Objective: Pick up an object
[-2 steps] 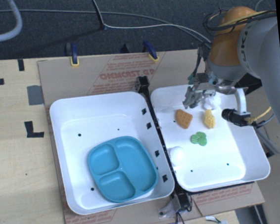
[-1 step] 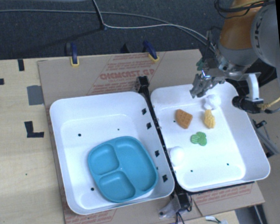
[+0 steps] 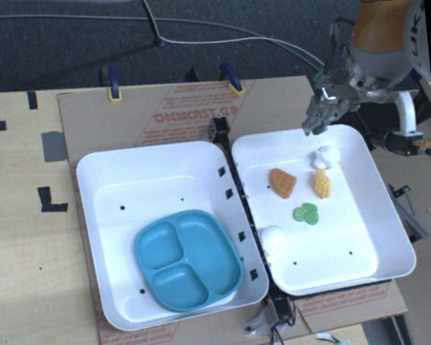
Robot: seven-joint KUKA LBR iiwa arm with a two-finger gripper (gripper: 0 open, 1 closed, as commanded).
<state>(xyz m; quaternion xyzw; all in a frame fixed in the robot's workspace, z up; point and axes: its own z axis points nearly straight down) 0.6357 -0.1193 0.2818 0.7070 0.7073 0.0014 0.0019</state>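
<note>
The right bin (image 3: 362,256) holds several small objects: an orange-brown waffle-like piece (image 3: 282,182), a yellow corn-like piece (image 3: 322,183), a green leafy piece (image 3: 306,213), a small white piece (image 3: 325,155) near the far wall, and a white round piece (image 3: 271,237) at the left wall. My gripper (image 3: 317,122) hangs over the far rim of the right bin, just above and behind the small white piece. Nothing shows between its fingertips.
The left bin (image 3: 106,187) holds a blue divided plate (image 3: 186,259) toward its front. Black clips run along the seam between the two bins. A cable crosses the dark floor behind the bench. Cardboard lies under both bins.
</note>
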